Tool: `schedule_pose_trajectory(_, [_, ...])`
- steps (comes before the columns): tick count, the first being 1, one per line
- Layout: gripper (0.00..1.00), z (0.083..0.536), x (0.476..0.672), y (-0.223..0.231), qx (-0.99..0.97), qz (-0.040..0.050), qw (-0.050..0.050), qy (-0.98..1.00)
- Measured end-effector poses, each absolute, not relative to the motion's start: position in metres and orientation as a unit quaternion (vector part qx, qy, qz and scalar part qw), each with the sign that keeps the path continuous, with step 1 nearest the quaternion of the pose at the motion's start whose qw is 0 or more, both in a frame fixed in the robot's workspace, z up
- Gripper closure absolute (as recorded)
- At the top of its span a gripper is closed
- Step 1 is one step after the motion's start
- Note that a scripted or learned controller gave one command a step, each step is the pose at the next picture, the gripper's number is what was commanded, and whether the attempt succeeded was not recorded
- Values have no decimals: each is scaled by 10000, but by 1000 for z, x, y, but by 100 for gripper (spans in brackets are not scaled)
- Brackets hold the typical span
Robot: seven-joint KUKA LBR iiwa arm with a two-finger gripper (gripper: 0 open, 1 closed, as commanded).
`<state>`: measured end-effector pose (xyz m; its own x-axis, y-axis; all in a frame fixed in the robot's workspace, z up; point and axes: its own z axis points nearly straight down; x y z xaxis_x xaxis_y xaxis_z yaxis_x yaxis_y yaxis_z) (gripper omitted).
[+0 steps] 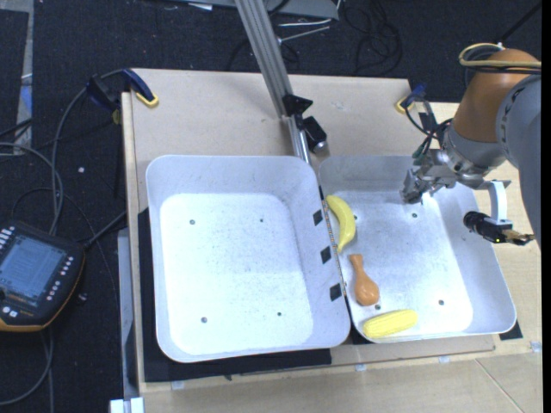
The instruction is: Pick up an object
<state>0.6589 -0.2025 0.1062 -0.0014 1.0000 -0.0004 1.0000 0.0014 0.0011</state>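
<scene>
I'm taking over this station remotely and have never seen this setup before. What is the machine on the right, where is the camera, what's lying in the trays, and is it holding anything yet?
The camera is fixed above the bench and looks down at a slant. The grey machine with the orange band is a robot arm reaching in from the right; its gripper hangs over the far part of the right bin. I cannot make out anything held in it.

Two shallow white bins sit side by side. In the right one, along its left wall, lie a banana, an orange drumstick-shaped toy and a yellow corn cob near the front edge. All three lie apart from the gripper, so nothing looks picked up yet. The left bin sits beside it.
</scene>
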Motion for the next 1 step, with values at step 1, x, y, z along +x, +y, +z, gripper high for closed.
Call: schedule_pose_trajectory(1, [100,152,656,-197,7069,11,19,7073])
